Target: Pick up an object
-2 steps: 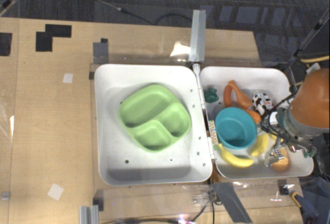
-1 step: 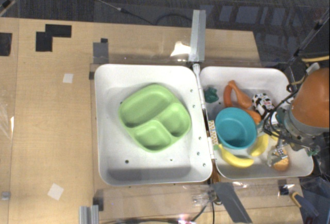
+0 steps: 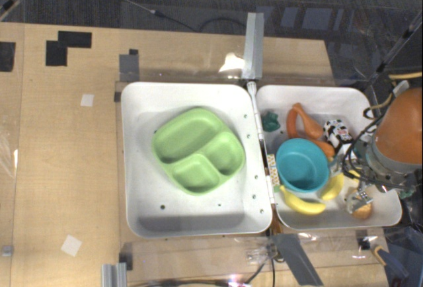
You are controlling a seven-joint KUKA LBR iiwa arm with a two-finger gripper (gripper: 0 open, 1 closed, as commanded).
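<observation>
A cluster of small objects is seen in the right-hand shallow white bin [image 3: 310, 95]. A round blue plastic bowl [image 3: 302, 164] lies near that bin's left wall, towards its front. A yellow plastic banana [image 3: 306, 202] is curved along the bowl's front edge and is partly covered by it. An orange curved plastic toy [image 3: 303, 123] lies behind the bowl, towards the bin's back wall, with its lower end hidden by the bowl's rim. A small dark green object [image 3: 270, 122] is found close to the bin's back left corner; its shape is too small to be made out. A small black-and-white spotted toy [image 3: 336, 131] lies just right of the orange toy. A small tan object [image 3: 361, 210] rests near the bin's front right corner and is partly blurred.

The end effector [image 3: 351, 176] is lowered over the right part of this bin, amid cables and metal parts; whether it is apart or together cannot be told, and nothing can be seen between it. Above it, the arm's orange band [image 3: 399, 127] is cut off by the frame's right edge.

In the left-hand shallow white bin [image 3: 142, 213], a light green divided plastic plate [image 3: 198, 149] is laid at a slant across the middle. Both bins are carried by a light wooden table [image 3: 59, 166].
</observation>
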